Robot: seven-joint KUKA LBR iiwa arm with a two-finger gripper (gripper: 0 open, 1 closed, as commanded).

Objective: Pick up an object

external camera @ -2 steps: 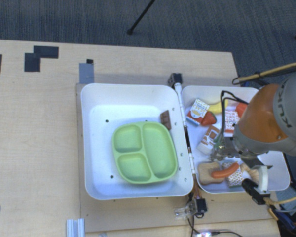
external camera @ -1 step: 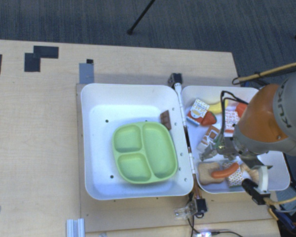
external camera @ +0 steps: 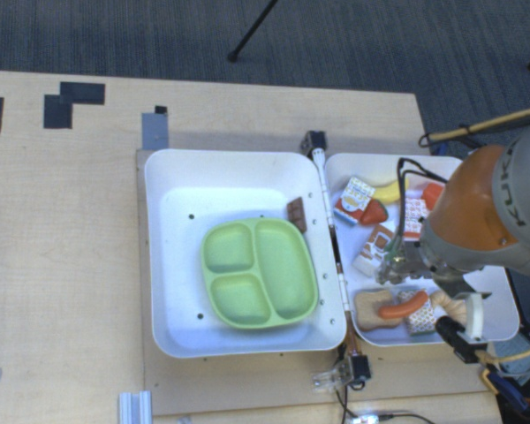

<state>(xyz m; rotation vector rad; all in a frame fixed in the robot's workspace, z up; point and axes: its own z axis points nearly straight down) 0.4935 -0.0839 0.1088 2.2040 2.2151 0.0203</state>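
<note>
End effector above hot dog

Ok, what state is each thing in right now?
Green plate: lying flat in the left bin, compartments bare.
Brown block: beside the plate's far rim, loose.
Hot dog: lying in the right bin, near edge.
Carton: lying on its side.
Gripper: down among the right bin's items; grip unclear.
</note>
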